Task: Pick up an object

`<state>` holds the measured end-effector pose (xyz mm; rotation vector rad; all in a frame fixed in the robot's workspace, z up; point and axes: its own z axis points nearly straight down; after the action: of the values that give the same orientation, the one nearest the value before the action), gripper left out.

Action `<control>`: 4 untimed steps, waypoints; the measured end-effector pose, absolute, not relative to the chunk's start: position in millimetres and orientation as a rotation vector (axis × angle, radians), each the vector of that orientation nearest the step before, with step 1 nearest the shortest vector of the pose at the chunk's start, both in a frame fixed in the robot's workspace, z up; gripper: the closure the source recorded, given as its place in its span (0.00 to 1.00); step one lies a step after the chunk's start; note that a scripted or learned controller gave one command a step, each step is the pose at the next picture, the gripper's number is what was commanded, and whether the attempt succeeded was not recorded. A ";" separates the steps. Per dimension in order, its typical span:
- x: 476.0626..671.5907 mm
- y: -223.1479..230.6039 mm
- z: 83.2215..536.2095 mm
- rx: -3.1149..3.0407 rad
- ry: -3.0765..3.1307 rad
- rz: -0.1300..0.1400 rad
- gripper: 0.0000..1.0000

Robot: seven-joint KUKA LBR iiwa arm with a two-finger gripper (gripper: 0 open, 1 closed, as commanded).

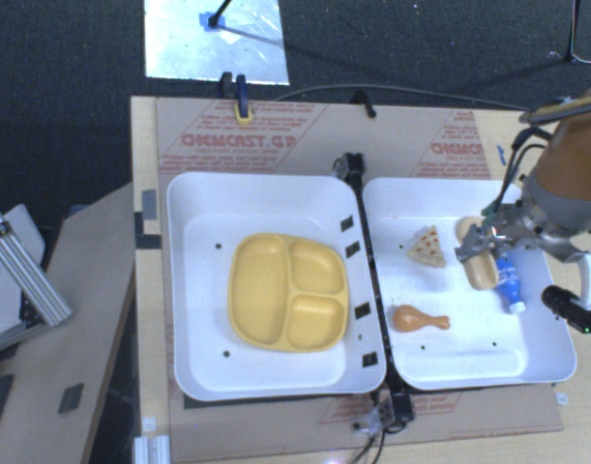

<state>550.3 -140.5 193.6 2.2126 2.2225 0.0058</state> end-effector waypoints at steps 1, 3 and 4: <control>549.4 -138.0 237.6 2.212 2.223 0.005 1.00; 574.2 -96.7 250.5 2.211 2.229 0.003 1.00; 592.1 -43.8 255.9 2.209 2.231 0.006 1.00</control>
<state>592.1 -43.8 255.9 2.2092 2.2313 0.0064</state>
